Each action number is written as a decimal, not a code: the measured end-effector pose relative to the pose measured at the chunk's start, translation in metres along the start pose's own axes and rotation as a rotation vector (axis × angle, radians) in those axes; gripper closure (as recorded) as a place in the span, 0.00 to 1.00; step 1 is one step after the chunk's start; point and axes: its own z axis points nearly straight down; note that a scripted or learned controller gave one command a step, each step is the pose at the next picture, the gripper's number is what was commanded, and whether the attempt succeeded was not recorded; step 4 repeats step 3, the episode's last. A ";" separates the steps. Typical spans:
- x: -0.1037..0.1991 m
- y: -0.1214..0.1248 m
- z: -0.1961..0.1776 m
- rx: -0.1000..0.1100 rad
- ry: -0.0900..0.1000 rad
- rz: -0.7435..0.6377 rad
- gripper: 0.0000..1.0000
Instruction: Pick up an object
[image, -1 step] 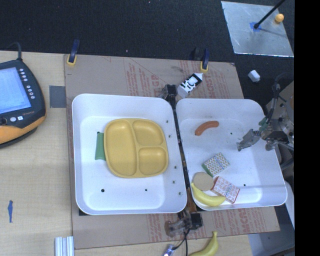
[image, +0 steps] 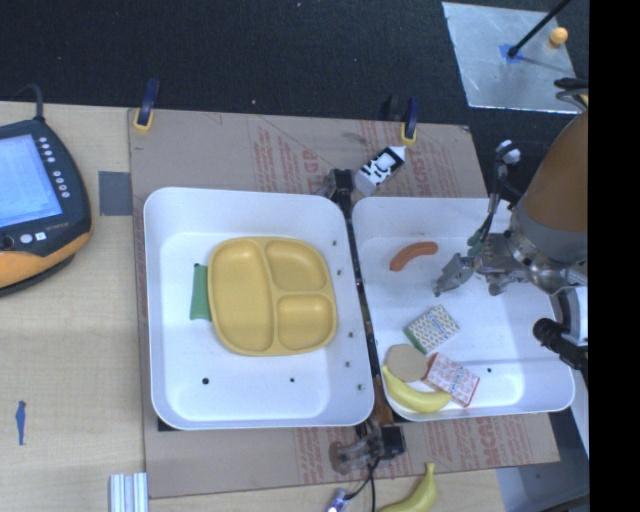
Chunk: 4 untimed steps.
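Bottom edge: yellow banana (image: 414, 492) on the table, outside the bins.
Right white bin (image: 520, 398): second yellow banana (image: 412, 395), two patterned packets, orange-red sausage (image: 412, 255) upper left.
Gripper (image: 472, 272): fingers spread apart, nothing between them, right of sausage.
Left bin: yellow divided plastic tray (image: 270, 294).

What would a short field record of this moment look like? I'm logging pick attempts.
left bin: yellow three-compartment plastic tray lying partly over a green flat piece
right bin: orange-red sausage, green-patterned small packet, red-patterned small packet, yellow banana
outside bins: second yellow banana at the bench's front edge
gripper: low over the right bin, right of the sausage, nothing seen between its fingers
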 end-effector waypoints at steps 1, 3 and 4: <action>0.019 -0.030 0.089 -0.012 -0.004 0.001 0.00; 0.080 0.026 -0.009 -0.005 0.001 0.002 1.00; 0.080 0.026 -0.009 -0.005 0.001 0.002 1.00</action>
